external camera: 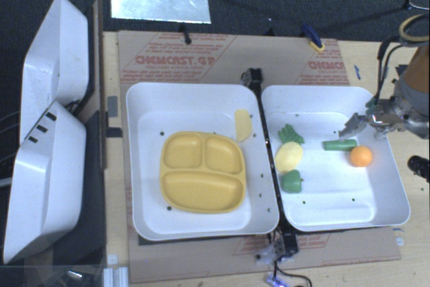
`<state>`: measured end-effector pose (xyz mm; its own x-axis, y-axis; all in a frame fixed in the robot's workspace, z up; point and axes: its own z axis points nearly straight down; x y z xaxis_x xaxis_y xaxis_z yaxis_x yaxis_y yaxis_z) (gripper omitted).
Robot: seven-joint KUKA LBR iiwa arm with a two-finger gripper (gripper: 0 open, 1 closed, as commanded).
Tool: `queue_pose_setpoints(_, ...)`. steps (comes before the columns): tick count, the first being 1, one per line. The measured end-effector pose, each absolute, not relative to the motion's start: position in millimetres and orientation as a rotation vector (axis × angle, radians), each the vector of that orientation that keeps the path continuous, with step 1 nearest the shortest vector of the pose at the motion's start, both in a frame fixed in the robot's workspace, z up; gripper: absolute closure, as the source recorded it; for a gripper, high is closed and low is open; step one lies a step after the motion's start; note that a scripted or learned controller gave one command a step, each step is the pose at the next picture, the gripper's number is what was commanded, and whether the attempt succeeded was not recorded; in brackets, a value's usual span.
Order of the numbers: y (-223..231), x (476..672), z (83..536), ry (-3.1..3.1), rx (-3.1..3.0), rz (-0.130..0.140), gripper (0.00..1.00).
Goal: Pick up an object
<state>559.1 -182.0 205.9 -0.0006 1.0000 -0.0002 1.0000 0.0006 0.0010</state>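
Green pepper toy [291,181] sits nearest us, below the lemon [288,156]. We see the gripper [361,123] right of the lemon, fingers spread, above the green stick [339,144], likely our pick; orange ball [361,156] beside.

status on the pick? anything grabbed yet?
Done: the gripper has reached the right bin and sits just above the green stick. In hand: nothing visible between its fingers. Left: grasp and lift one item; the orange ball and yellow lemon also lie untouched.
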Motion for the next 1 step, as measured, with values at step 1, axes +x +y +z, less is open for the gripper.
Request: queue_pose_setpoints(1,-101.8,563.7,294.7,2.226,2.208,0.011,0.00)
